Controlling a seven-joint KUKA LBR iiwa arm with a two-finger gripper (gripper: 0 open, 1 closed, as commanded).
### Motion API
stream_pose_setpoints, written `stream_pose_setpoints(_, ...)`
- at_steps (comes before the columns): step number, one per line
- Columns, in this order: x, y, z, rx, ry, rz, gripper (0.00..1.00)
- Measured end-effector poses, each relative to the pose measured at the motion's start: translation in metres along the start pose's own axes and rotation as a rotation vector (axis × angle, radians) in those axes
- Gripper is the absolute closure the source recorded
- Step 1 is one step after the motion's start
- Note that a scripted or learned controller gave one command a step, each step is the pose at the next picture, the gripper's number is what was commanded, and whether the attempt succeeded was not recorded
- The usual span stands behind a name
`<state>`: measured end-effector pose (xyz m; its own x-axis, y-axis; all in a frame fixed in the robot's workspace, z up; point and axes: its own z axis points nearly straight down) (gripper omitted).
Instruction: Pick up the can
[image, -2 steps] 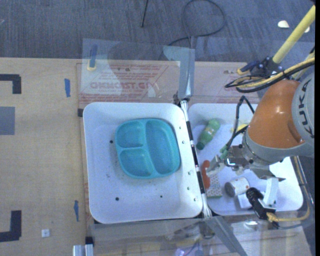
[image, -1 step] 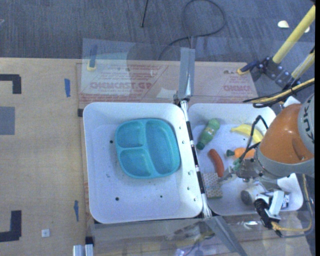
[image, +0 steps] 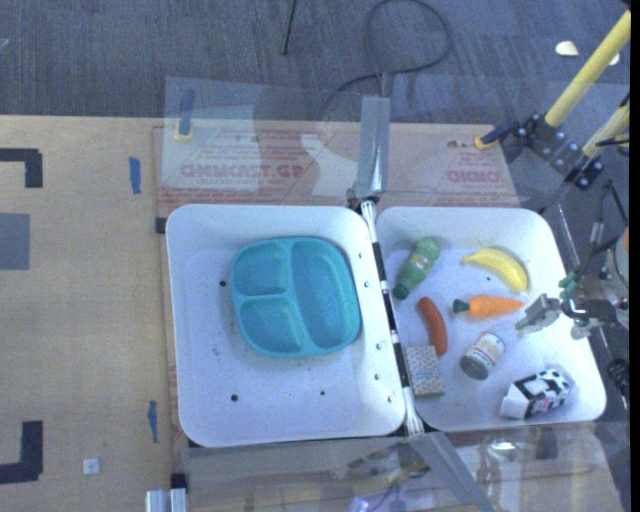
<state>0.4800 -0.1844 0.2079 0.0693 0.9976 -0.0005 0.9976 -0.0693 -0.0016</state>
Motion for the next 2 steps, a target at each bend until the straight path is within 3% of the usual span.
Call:
stream_pose_setpoints(1, 0.0781, 0.0366, 0.1197, -0.010, -0.002, 0.204, 0.00)
stream_pose_setpoints(2, 0.0772, 0.0383, 0.1118, -0.012, -0.001, 0.208, 1.00)
